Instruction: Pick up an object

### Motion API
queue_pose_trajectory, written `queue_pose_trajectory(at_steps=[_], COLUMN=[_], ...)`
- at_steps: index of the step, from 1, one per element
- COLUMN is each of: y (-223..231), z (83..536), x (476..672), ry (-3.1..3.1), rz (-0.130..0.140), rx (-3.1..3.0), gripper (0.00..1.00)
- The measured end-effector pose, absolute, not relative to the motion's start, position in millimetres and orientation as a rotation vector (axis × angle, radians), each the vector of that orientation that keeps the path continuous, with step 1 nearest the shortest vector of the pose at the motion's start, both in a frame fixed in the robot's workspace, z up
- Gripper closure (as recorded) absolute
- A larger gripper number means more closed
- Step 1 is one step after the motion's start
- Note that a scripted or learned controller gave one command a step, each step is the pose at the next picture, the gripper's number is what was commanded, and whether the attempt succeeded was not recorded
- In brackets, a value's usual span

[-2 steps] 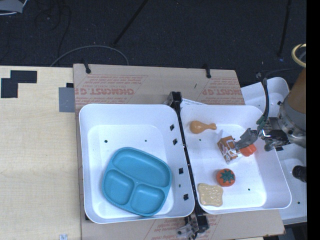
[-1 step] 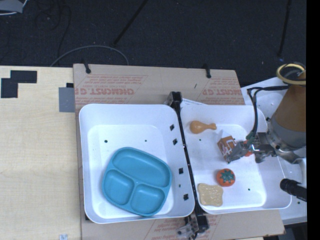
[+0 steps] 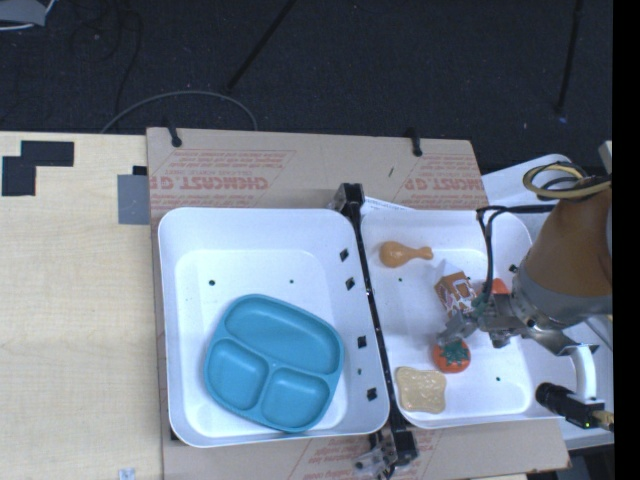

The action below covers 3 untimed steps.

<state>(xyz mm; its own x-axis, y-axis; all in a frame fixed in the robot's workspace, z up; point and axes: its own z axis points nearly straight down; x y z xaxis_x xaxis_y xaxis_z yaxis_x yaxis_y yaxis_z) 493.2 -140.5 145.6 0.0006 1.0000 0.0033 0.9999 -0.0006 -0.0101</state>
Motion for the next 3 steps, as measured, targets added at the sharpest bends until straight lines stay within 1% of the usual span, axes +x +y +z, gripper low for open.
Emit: queue_pose_trajectory(at_steps=[1, 2, 3], y=[-139, -141, -143], z=[92, 104, 167], x=[491.7, 492.4, 489.9], ry=[-2.215, -2.21, -2.224], rz=[0.006, 0.004, -0.002], rx=[-2.216, -2.225, -2.222], gripper=[0.0, 1.0, 1.0])
